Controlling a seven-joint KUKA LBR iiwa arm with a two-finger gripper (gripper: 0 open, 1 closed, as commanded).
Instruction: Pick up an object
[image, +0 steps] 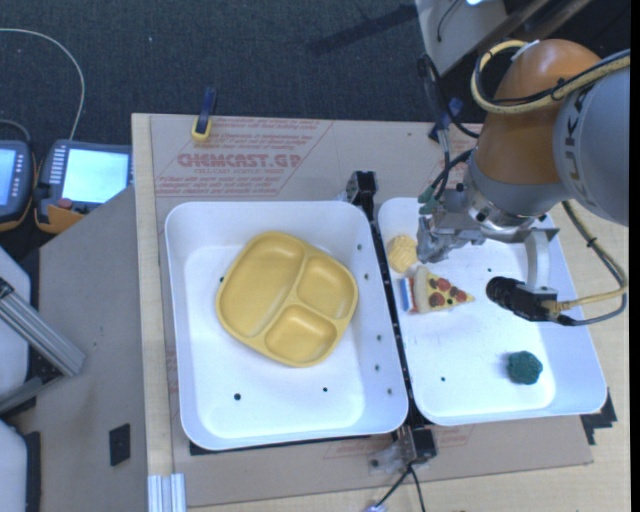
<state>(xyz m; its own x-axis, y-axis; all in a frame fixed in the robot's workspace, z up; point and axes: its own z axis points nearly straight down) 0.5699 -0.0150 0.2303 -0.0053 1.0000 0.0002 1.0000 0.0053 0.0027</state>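
I am lowering my claw over the pizza slice at the right bin's far-left end, spread undeterminable, and judging that I should centre squarely before closing.

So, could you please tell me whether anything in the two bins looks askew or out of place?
Only mildly: the yellow divided plate lies rotated, corners askew to the left bin's walls. In the right bin, the pizza slice and green lump look ordinary.
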